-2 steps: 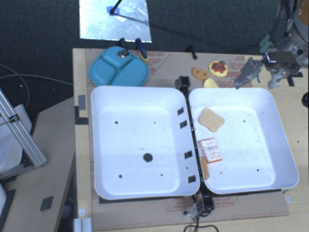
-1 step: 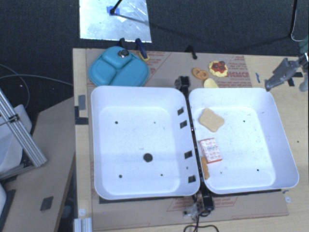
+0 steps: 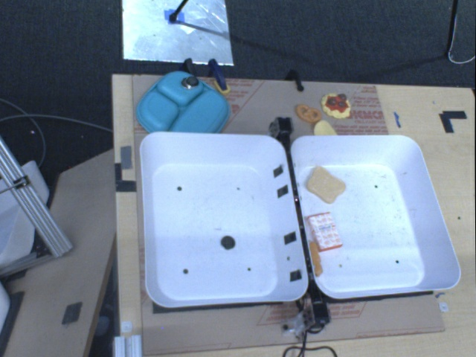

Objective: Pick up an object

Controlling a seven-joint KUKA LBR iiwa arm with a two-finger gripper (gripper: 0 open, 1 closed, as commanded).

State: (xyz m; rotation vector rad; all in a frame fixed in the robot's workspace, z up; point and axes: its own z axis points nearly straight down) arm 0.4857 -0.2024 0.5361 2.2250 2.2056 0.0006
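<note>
Dark carpet behind, a wooden bench point(image 3: 372, 318) bearing two white bins. The gripper's state cannot be told here. As the arm enters from the right, the right bin point(image 3: 435, 222) is judged nearer. Three candidates are held in its left half: a tan bread-like piece point(image 3: 326, 184), just below it a red-and-white packet point(image 3: 324, 230) with its long axis running up-down the view, and an orange stick point(image 3: 315, 259) against the left wall. In the left bin point(image 3: 156, 199) only a small dark disc point(image 3: 227, 242) is seen. A blue tray point(image 3: 182, 104) lies on the bench beyond the bins.
</note>
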